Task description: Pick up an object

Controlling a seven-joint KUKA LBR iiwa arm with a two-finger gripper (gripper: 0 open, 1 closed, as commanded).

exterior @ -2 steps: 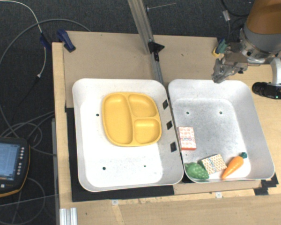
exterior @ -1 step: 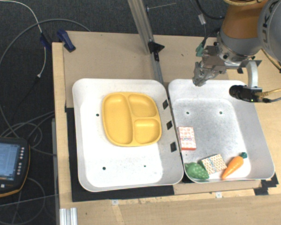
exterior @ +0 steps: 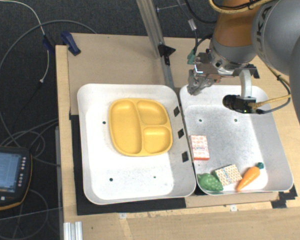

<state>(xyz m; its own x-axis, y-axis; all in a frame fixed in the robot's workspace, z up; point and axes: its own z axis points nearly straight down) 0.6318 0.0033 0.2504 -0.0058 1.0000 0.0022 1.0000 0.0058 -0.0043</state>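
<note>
Nearest the camera, the front edge of the plywood worktop (exterior: pixel 155 219) is seen, with a black mat (exterior: pixel 130 204) spread under two shallow white bins. The left bin (exterior: pixel 95 174) is occupied by a yellow divided plate (exterior: pixel 140 126). In the right bin (exterior: pixel 240 134), four things are gathered toward the front: a small red-and-white box (exterior: pixel 199 147) near the left wall, and along the front rim a green object (exterior: pixel 210 182), a patterned packet (exterior: pixel 227 175) touching it, and a toy carrot (exterior: pixel 248 178) just beside the packet. The hand (exterior: pixel 195 86) is held over the back left corner of the right bin, well apart from all four things; whether its fingers are spread or pressed together cannot be told, and nothing is seen between them. The grey arm (exterior: pixel 280 29) with its orange band is seen entering from the right. A metal post (exterior: pixel 152 29) rises behind the bins. Dark carpet (exterior: pixel 25 59) surrounds the worktop, strewn with cables (exterior: pixel 20 14), and a handheld control pendant (exterior: pixel 7 176) is seen at the left.
</note>
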